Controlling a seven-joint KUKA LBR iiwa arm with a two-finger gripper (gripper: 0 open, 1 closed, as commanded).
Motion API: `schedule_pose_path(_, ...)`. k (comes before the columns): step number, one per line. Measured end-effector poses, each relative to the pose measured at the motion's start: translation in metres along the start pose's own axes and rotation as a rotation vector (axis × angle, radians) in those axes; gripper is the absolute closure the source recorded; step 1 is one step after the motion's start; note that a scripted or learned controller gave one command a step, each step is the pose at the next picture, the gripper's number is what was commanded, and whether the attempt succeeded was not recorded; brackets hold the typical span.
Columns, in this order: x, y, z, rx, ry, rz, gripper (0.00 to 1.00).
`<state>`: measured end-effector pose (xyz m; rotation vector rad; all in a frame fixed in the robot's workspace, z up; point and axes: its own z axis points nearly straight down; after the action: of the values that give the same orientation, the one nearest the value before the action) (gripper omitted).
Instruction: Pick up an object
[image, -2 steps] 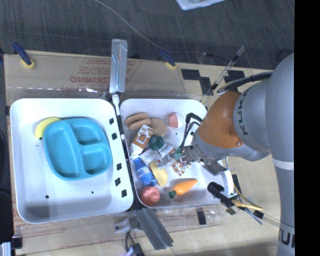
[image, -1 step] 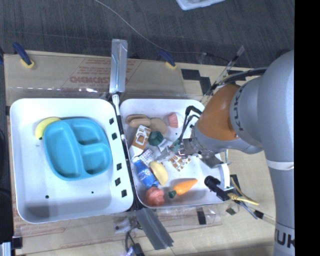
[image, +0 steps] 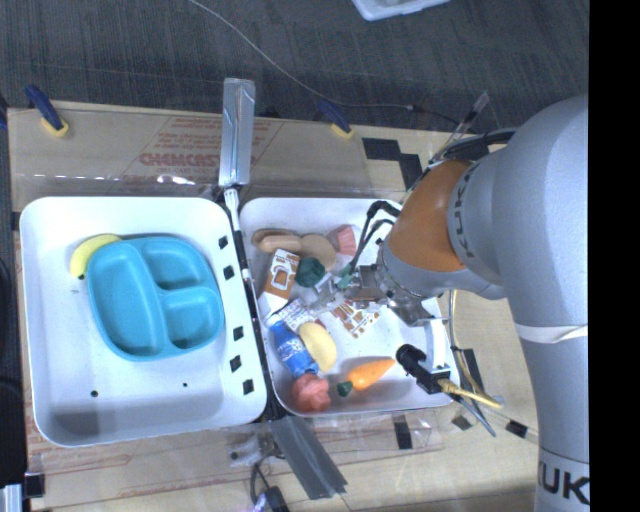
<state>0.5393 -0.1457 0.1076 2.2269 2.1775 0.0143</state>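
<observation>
My gripper (image: 334, 286) is low over the middle of the right bin (image: 432, 330), reaching in from the right. Just to its left lie a dark green piece (image: 310, 270) and a small brown box (image: 282, 272). A flat patterned packet (image: 356, 316) lies right under it. Nearer the front are a pale yellow potato-like piece (image: 319, 344), a blue and white bottle (image: 290, 347), a red fruit (image: 310, 392) and an orange carrot (image: 368, 373). A brown bread roll (image: 279, 240) and a pink piece (image: 345, 240) lie at the back wall. Nothing is visibly lifted.
The left bin (image: 60, 400) holds a blue divided plate (image: 155, 295) with a yellow banana (image: 90, 250) tucked behind its back left corner. A ridge with black clips (image: 240, 330) divides the two bins. The arm's grey body covers the bench on the right.
</observation>
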Motion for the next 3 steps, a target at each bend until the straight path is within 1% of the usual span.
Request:
schedule_pose_path(1,-0.017,0.019,0.012,0.018,0.008,0.065,0.0)
schedule_pose_path(2,-0.015,0.018,0.005,0.024,0.011,0.059,1.0)
schedule_pose_path(3,-0.053,0.053,0.016,0.025,0.009,0.252,1.0)
